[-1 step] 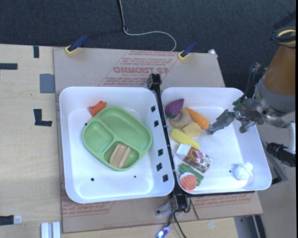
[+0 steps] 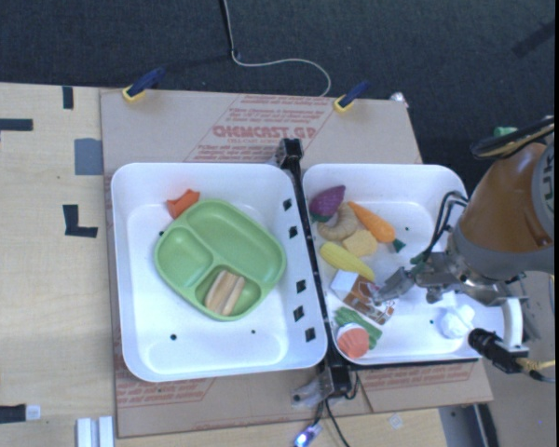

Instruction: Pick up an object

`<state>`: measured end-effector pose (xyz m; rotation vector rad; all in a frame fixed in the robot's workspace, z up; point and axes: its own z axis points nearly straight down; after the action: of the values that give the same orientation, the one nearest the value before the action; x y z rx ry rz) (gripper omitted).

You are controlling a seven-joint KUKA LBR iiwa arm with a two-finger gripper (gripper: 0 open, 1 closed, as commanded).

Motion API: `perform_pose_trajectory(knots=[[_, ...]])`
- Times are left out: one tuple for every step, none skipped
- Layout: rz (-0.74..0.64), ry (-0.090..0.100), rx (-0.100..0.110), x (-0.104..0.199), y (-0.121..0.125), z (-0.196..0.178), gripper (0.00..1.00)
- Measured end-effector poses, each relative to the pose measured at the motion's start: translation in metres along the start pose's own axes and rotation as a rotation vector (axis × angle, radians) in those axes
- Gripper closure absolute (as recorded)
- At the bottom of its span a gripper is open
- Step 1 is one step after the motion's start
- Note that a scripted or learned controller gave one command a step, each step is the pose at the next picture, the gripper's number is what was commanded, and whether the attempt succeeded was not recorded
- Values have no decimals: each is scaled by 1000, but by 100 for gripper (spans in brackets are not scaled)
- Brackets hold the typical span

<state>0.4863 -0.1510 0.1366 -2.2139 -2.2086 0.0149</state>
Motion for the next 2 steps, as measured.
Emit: perform_pose_trajectory(knots=[[-8,-1,-24,37,48,42,0],[-2,-4,-18,52,2,52,0]])
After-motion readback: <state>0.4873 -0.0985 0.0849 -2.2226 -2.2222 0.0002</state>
